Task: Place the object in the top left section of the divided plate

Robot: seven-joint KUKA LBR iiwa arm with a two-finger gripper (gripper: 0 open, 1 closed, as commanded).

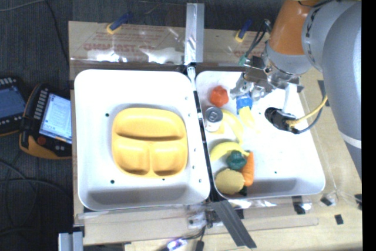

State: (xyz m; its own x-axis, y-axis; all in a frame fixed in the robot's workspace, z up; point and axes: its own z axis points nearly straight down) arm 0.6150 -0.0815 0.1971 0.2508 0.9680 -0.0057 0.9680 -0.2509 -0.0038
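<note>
Gripper (247,92) down over the far part of the right bin (294,176), metal-grey, directly above a small blue piece (244,105). The blue piece's upper end runs under the gripper and is hidden, so contact or grasp cannot be confirmed; how wide the pincer stands cannot be told from this angle. A pale yellow soft-looking scrap (248,117) lies just beside the blue piece, outline unclear. Left of the gripper: a round orange-red fruit-like piece (218,95), matte, apart from it. Near that, a small upright can (212,116) with a shiny metal top, close against the bin's left wall. A cluster at the bin's near left corner: yellow-green rounded piece (220,150), dark green lumpy piece (237,159) touching it, an orange carrot shape (249,167) tapered, lying against the green one, and a yellow lemon-like piece (230,181) partly tucked under both. Divided plate (150,141) sits in the middle of the left bin (94,91): yellow glossy plastic, rounded corners, one wide section on the far side, two smaller on the near side. Both bins are white, shallow and smooth, standing wall against wall.
</note>
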